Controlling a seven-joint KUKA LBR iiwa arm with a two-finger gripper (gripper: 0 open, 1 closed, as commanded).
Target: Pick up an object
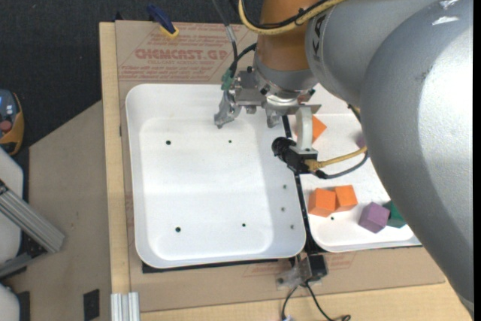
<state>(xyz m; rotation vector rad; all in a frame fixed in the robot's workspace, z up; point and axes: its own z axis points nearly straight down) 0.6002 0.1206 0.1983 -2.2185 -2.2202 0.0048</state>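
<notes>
My gripper [248, 119] hangs over the far right corner of the left white bin [150, 162]. It is open, and only bare bin floor shows between its fingers [224, 115]. In the right bin [331, 237], two orange blocks [334, 200] sit side by side near the front. A purple block [373, 216] lies to their right, with a green piece [396, 219] beside it, partly hidden by the arm. Another orange block [318, 128] shows behind the wrist bracket.
The big grey arm [406, 71] covers most of the right bin. A cardboard sheet [180, 49] lies under both bins, with a blue and yellow clamp [162, 21] at its far edge. The divide between the bins runs just right of the gripper.
</notes>
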